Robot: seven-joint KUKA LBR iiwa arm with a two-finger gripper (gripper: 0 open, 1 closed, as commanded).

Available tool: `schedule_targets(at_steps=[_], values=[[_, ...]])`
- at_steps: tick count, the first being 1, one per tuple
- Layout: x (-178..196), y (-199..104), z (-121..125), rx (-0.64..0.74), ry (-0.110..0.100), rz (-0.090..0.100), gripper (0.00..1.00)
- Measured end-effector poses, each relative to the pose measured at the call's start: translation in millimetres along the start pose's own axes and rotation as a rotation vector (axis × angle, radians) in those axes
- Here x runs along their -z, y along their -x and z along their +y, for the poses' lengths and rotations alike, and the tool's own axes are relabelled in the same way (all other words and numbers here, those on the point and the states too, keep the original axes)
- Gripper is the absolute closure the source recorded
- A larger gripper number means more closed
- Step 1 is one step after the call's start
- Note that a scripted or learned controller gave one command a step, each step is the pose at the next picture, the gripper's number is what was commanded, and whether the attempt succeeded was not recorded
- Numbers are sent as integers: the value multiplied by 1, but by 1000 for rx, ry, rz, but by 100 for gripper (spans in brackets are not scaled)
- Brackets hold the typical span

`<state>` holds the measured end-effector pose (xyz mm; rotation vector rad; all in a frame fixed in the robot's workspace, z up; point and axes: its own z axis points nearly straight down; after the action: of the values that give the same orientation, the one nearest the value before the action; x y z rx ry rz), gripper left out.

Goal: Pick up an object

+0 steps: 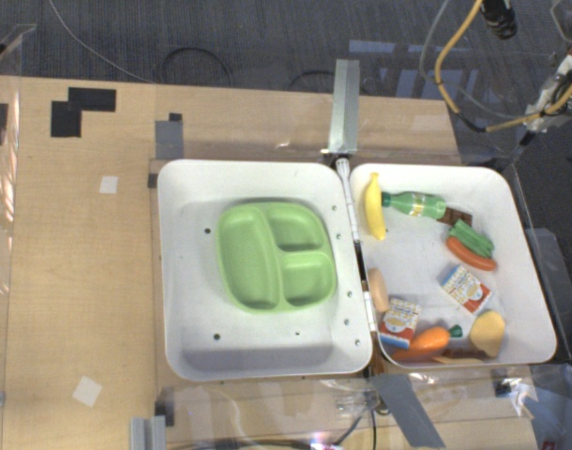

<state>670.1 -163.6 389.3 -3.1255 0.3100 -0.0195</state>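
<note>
- The left bin (173,251) is smooth white plastic, shallow with rounded corners; a matte green tray (272,256) with three moulded compartments lies inside it.
- The right bin (516,223), just beside the tray's bin, holds glossy toy food.
- A curved yellow banana (371,206) lies nearest the tray, at the right bin's inner wall.
- A green bottle (414,204) lies on its side just beyond the banana, away from the tray.
- Farther from the tray: a hot dog (471,247) topped with green, a small printed carton (463,287), a rounded yellow lemon (489,331) and an orange carrot (425,340).
- The arm's end (539,54), trailing cables, sits at the upper right, well apart from the tray and all the food; I cannot tell how its fingers stand.
</note>
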Motion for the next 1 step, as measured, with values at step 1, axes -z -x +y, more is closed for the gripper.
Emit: schedule_targets(at_steps=[1], values=[[-13, -7, 42, -3, 1, -9, 100]])
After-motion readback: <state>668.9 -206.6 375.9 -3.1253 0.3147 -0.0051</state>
